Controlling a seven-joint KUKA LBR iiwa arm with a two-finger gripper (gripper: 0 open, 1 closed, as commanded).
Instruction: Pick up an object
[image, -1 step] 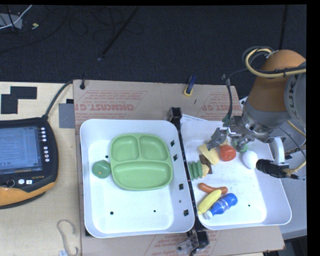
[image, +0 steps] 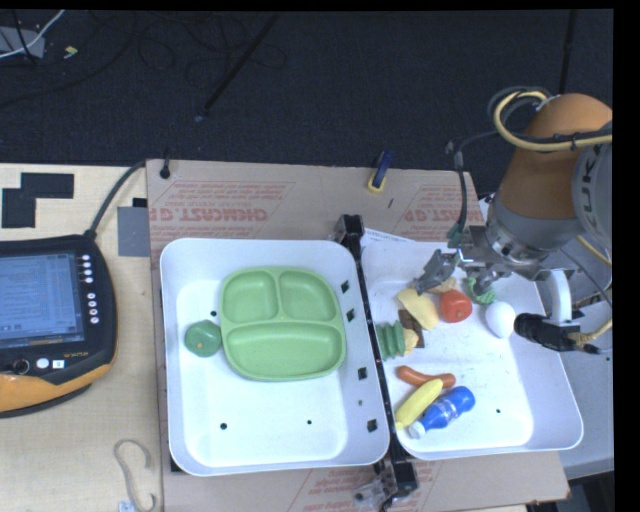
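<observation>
Hovering end effector (image: 452, 275) above red tomato (image: 456, 306)

A: Bench (image: 60, 195) – what's the top like?

B: Light wood-tone on the left. A printed cardboard sheet (image: 260, 200) covers the middle and right part.

A: What sits on the cardboard?

B: Two white bins side by side, touching along the middle: left bin (image: 200, 430), right bin (image: 540, 420). A blue-and-yellow clip (image: 379, 172) grips the cardboard's far edge.

A: And on the bare wood?

B: Teach pendant (image: 50, 315) w/ lit screen at far left, black shapes (image: 35, 195) behind it, a grey patch (image: 132, 230) by the cardboard, a looped cord (image: 135, 470) at the near left.
</observation>
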